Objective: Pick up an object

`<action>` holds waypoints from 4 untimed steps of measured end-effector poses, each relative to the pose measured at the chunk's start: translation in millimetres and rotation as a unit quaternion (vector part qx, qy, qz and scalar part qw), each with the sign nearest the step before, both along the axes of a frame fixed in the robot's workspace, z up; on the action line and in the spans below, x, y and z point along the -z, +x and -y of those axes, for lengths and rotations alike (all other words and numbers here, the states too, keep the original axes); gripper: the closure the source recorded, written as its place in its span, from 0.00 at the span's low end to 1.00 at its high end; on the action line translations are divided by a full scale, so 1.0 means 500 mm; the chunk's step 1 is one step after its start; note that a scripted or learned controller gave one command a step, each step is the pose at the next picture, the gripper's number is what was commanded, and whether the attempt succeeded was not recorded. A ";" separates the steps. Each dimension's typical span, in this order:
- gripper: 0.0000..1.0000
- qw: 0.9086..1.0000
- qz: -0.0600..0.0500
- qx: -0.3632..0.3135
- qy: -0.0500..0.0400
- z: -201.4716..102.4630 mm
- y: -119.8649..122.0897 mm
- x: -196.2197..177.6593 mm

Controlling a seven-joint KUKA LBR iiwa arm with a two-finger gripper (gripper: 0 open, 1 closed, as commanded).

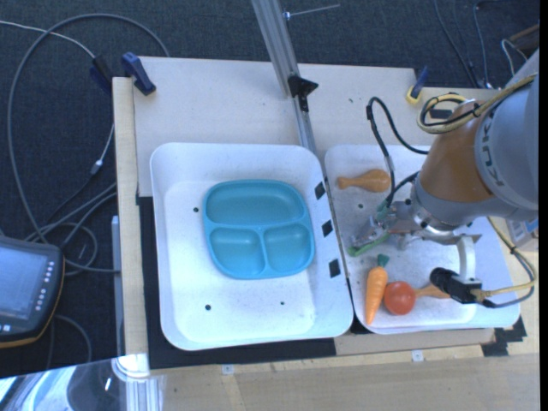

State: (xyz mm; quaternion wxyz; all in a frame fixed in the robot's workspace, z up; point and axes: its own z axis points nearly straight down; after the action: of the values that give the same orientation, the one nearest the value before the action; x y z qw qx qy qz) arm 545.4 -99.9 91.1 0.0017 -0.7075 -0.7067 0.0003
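In the right bin (pixel 492 311), my gripper (pixel 383 229) is low over the floor, near the bin's left wall. A thin green thing (pixel 366 247) lies just under and left of it; whether they touch I cannot tell. An orange carrot (pixel 375 292) lies toward the bin's front, and a red tomato (pixel 399 298) sits against its right side. A brown drumstick (pixel 364 180) rests at the back of the bin, apart from the gripper.
The left bin (pixel 184 315) holds a blue divided plate (pixel 257 228). A slanted metal pole (pixel 278 32) comes down between the two bins at the back. Black clips (pixel 325 227) sit on the wall between the bins. Cables trail across the bench's back right.
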 end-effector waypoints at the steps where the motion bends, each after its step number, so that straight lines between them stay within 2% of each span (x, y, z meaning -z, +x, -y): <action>1: 1.00 1.000 0.002 -0.001 0.000 -0.001 0.002 -0.025; 2: 1.00 1.000 0.004 -0.001 -0.002 0.002 0.023 -0.124; 4: 1.00 1.000 0.005 -0.001 -0.002 0.006 0.032 -0.361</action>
State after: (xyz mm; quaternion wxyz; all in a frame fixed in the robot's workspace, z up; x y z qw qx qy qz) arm 561.4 -102.7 271.5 -0.0030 -0.7065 -0.7077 -0.0022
